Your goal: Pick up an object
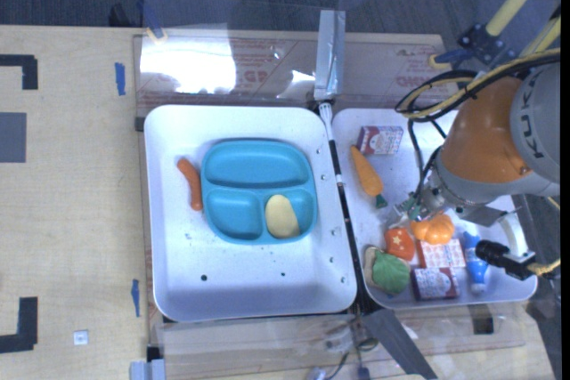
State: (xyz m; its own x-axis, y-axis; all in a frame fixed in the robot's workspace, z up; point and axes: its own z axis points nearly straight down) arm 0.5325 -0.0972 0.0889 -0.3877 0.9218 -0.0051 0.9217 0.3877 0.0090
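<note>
Presumably light, rigid and smooth, the toy carrot lies apart from the clutter in the right bin and suits a grasp across its middle, though the gripper state cannot be determined.

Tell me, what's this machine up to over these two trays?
A grey and orange robot arm is reaching down into the right bin, over a heap of toy groceries, near an orange fruit and a tomato. The left bin holds a blue divided plate with a yellow lemon-like piece. Nothing looks lifted yet.
</note>
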